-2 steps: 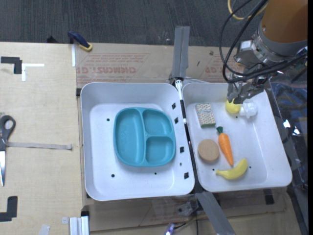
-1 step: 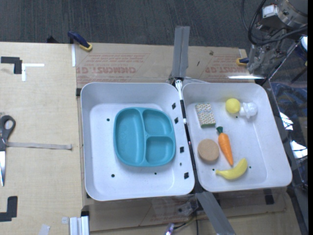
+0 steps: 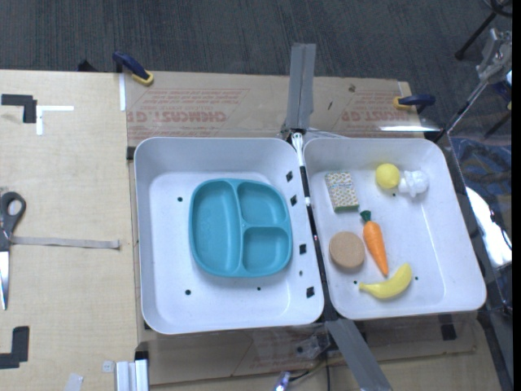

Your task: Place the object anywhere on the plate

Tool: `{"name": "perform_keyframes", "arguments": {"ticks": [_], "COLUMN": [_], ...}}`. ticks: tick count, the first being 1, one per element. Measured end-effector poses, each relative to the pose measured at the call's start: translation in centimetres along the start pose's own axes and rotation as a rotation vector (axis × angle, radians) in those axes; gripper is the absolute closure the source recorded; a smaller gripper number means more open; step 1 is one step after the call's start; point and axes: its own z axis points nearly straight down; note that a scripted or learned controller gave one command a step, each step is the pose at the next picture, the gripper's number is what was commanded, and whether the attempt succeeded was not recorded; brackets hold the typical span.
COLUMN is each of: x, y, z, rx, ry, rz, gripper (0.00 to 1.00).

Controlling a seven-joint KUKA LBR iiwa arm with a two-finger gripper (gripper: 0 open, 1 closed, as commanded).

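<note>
Two shallow white bins sit side by side on the surface [image 3: 65, 186]. The left bin [image 3: 159, 243] holds a teal plate [image 3: 241, 228] with three compartments, one long one on its left and two smaller ones on its right; nothing lies on the plate.

All the loose objects lie to the right of the plate, across the divide, in the right bin [image 3: 444, 243]. Nearest the plate are a speckled green block [image 3: 342, 191] and, below it, a tan round disc [image 3: 348, 250]. Just right of the disc lies a carrot [image 3: 374, 247], leaf end pointing up toward the block. A banana [image 3: 388, 284] lies below the carrot, close to it. Farthest from the plate, toward the upper right, a yellow ball [image 3: 387, 176] touches a small white object [image 3: 413, 182].

Well left of the plate, scissors [image 3: 8, 218] lie at the edge of the surface.
</note>
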Motion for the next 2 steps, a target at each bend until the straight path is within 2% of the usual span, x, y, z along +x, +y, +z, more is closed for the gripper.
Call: {"name": "perform_keyframes", "arguments": {"ticks": [1,2], "x": [5.4,6.32], "y": [-0.35,-0.4], "z": [-0.66,-0.62], "rx": [-0.001,-0.002], "ry": [0.0,-0.001], "rz": [-0.154,-0.428], "gripper": [1.0,1.0]}}
